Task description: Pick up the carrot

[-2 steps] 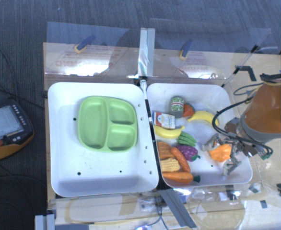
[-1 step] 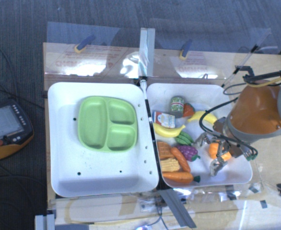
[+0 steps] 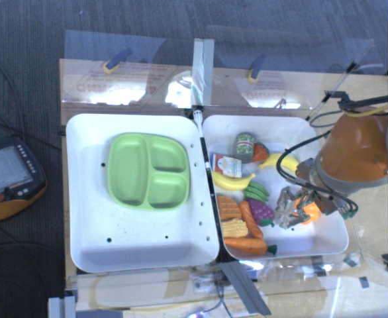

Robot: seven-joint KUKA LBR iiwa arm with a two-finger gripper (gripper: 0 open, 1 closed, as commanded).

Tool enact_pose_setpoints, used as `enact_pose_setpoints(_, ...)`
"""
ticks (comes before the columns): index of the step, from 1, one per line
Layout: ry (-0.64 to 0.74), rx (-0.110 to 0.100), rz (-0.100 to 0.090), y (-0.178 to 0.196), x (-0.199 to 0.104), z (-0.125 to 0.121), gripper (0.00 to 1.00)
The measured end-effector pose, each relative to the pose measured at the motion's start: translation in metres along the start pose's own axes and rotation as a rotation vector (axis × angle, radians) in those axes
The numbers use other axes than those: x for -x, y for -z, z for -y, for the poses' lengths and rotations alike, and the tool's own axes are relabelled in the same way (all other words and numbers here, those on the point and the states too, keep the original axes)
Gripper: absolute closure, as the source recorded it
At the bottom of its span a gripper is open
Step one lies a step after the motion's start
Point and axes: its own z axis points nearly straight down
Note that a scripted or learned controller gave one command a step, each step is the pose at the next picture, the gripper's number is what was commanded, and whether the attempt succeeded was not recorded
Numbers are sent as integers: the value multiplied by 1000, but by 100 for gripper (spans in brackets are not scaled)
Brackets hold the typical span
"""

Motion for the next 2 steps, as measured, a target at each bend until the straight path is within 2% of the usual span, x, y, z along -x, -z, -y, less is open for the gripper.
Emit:
enact_pose_setpoints(1, -310, -2, -3, -10, -7, -9, 100)
enact_pose_setpoints(2, -366, 7, -6, 83, 41, -49, 100)
